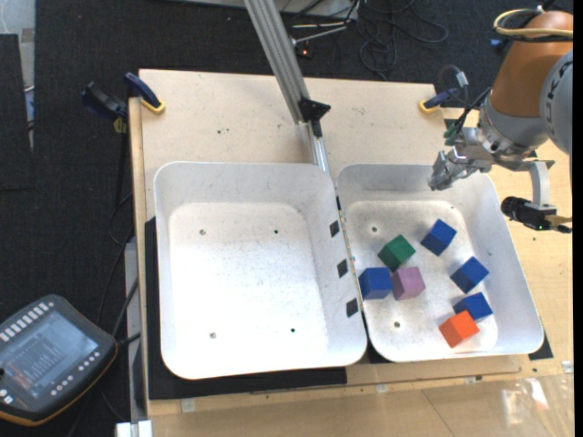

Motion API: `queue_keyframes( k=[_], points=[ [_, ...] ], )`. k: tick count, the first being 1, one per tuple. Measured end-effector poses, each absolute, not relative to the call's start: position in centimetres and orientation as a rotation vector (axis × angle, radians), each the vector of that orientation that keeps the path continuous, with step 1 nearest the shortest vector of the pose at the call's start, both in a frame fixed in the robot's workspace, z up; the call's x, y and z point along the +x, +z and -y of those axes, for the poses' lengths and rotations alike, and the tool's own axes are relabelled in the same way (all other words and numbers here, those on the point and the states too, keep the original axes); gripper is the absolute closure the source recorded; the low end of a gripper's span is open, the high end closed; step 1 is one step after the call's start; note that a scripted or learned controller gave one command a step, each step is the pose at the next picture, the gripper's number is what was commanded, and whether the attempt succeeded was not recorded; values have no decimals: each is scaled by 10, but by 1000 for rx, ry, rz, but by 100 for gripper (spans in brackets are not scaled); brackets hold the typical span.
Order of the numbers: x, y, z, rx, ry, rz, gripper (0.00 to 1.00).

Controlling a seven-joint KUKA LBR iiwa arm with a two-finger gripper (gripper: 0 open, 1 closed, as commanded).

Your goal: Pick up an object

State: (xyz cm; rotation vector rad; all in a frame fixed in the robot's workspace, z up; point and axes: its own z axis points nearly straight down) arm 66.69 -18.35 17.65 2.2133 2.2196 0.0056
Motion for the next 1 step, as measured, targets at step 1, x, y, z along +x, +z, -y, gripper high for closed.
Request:
queue_keyframes(
  k=[1],
  points=[
    [668, 220, 186, 2214, 5, -2219, 100]
  ],
)
